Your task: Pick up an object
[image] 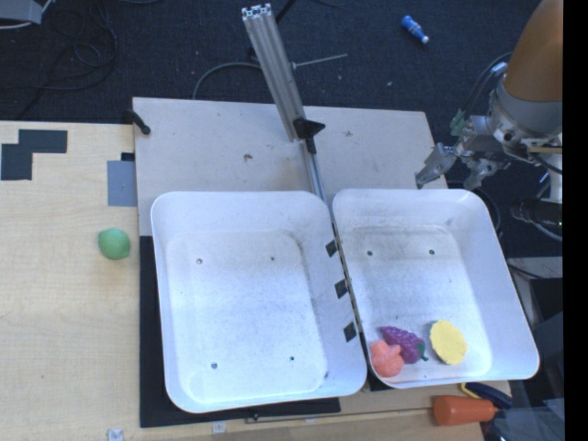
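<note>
Camera view: gripper [447, 165] hangs over the far-right corner of the right bin [501, 255], fingers look spread, nothing btwn them. Candidates bunch at that bin's near edge: yellow piece [448, 342], purple toy [401, 340], orange-pink piece [386, 359]. Looks like approach stage; next move needs travel toward the near edge, then descent.

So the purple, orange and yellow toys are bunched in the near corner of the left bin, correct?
Not quite: the purple toy, orange toy and yellow toy are bunched in the near corner of the right bin, as the camera view shows.
</note>
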Controlling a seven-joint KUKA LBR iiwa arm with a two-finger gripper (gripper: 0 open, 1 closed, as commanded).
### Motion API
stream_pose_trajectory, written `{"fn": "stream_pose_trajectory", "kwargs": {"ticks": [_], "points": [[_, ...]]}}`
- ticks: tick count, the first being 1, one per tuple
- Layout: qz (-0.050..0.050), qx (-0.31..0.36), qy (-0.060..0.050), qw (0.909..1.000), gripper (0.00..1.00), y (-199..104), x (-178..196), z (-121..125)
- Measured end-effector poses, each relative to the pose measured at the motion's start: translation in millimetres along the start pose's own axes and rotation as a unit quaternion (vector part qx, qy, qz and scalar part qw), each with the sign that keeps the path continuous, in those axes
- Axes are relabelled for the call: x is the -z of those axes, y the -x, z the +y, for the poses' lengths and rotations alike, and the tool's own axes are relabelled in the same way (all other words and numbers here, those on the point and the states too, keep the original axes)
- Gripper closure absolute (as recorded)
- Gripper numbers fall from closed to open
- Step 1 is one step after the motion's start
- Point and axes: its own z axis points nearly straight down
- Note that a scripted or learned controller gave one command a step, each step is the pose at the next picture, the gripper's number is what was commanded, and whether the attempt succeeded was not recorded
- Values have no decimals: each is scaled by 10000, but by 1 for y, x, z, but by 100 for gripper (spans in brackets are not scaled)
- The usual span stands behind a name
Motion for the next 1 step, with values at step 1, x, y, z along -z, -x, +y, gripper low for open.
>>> {"fn": "stream_pose_trajectory", "kwargs": {"ticks": [1], "points": [[4,-2,-21,10000,0,-8,-49,-5]]}}
